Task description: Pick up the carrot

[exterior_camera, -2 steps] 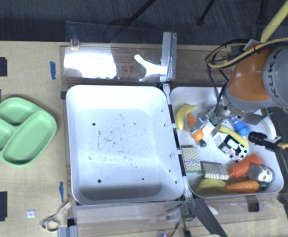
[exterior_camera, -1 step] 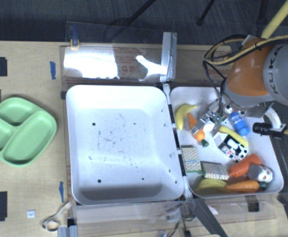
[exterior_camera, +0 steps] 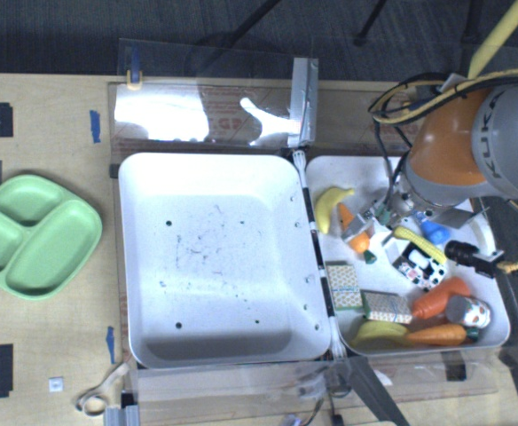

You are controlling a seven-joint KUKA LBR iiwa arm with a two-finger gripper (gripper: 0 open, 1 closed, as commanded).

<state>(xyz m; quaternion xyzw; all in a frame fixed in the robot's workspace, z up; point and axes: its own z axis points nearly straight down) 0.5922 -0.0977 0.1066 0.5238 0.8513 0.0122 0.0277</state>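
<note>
1. Arm [exterior_camera: 472,140] reaches in from upper right; gripper [exterior_camera: 385,224] sits low over right bin [exterior_camera: 498,327], amid clutter. Can't tell its opening.
2. Carrot [exterior_camera: 435,334] lies at bin's lower edge, w/ a banana [exterior_camera: 379,330] just left and an orange veg [exterior_camera: 438,300] just above.
3. Right bin: 2 bananas, 2nd one [exterior_camera: 330,204] upper left; sponge [exterior_camera: 343,287]; blue bit [exterior_camera: 434,234].
4. Left bin [exterior_camera: 135,238] at center frame; green tray [exterior_camera: 33,235] on bench, far left.

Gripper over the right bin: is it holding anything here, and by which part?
Cannot be told. The gripper is low among the clutter, near a small orange piece. The carrot lies untouched at the bin's front edge.
</note>
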